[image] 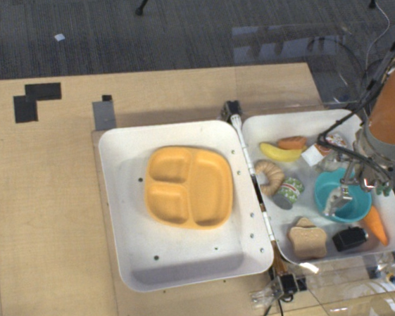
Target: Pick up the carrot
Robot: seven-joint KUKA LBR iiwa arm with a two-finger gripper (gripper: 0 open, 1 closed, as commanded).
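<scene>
Just beside the gripper [344, 197], at its lower right, lies the carrot [375, 225]; it looks light, stiff and smooth, best gripped mid-body.

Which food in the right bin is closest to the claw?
The carrot, lying just beside the claw at the teal bowl; the banana and bread lie farther.
</scene>
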